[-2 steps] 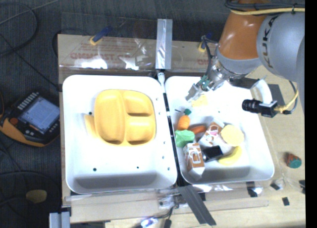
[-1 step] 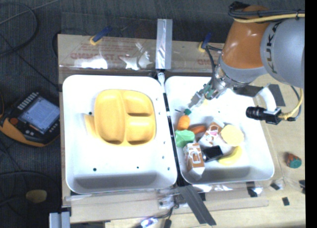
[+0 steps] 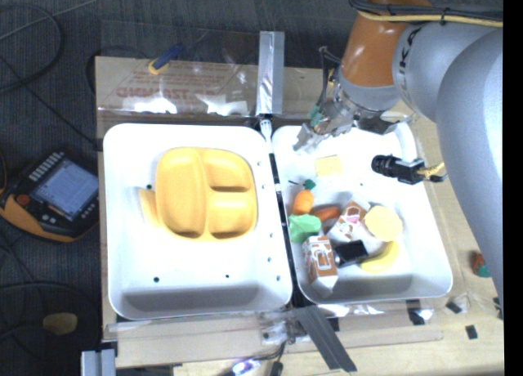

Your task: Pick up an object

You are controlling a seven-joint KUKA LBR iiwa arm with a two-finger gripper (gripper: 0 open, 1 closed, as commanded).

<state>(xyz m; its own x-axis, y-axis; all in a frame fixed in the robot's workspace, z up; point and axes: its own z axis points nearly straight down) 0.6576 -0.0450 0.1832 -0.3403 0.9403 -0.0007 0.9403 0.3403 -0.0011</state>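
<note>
We find the claw hovering over the far left corner of the right shallow white bin, nothing visibly between its tips; how far it is parted we cannot tell; nearest to it lies a flat pale yellow square, just toward us; beyond that, nearer the camera, the cluster: a small orange carrot-like toy, a green soft lump, a round yellow disc; the left bin holds a yellow divided tray on the worktop.

No lettering seems legible here.
</note>
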